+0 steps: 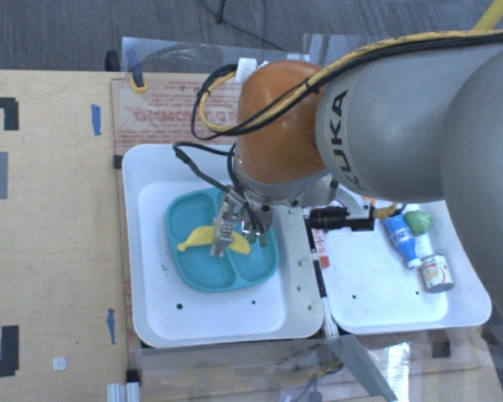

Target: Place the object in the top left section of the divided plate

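The divided plate [226, 254], teal, sits in the left white bin [151, 291], under a grey arm [402, 115] lettered "KUKA". A yellow banana [203, 239] lies across the plate's middle, its right end under the hand [230, 239]. Whether the hand is spread or pinching the banana, I cannot tell.

Smooth teal plastic plate [203, 268], glossy orange band [272, 132], matt wood bench [50, 249].

Grey arm [419, 115], black KUKA lettering, orange band, yellow and black cables.
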`<state>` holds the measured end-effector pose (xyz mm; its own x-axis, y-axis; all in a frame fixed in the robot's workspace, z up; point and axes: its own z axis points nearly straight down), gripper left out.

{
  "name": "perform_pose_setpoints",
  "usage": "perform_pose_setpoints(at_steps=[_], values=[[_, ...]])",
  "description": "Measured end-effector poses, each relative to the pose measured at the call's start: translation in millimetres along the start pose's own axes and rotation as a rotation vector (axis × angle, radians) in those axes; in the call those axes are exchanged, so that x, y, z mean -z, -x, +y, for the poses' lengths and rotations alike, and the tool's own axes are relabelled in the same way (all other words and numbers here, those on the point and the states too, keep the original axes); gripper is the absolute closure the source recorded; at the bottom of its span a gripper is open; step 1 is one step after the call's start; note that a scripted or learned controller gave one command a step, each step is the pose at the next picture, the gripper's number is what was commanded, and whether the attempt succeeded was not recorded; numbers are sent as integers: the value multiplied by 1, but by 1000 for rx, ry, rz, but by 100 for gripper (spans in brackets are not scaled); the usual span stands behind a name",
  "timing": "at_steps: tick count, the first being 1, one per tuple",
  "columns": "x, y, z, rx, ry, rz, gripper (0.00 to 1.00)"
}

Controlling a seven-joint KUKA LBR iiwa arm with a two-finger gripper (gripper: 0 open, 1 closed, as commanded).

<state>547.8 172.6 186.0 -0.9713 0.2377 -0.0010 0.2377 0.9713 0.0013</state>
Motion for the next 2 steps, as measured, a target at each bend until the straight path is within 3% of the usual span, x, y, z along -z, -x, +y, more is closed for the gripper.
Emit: perform_pose_setpoints(at_steps=[1, 2], values=[[31, -52, -63, 176, 0, 0, 100], [31, -52, -63, 176, 0, 0, 0]])
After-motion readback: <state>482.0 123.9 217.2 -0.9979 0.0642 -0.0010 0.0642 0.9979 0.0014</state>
